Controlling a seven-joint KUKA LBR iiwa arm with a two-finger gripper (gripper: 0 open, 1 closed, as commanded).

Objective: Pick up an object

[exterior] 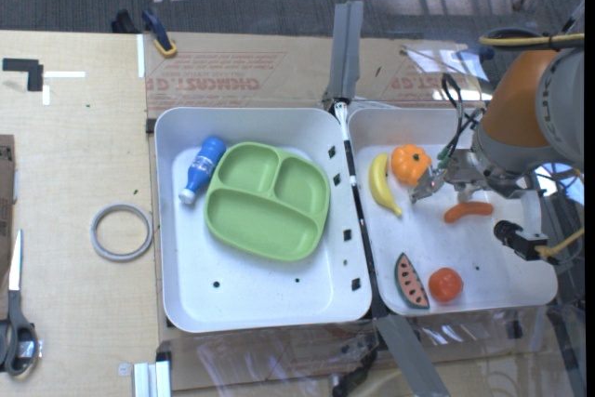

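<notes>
The gripper (429, 189) hangs beside the pumpkin (409, 163) in the right bin (521, 293) (finger state unclear).

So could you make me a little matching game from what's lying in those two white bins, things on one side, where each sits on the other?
Things:
1. green divided plate
2. blue bottle
3. banana
4. watermelon slice

Places:
A. right bin, near front edge
B. left bin, touching the plate's left rim
C. right bin, just left of the small pumpkin
D. middle of the left bin

Pairs: 1-D, 2-B, 3-C, 4-A
</notes>
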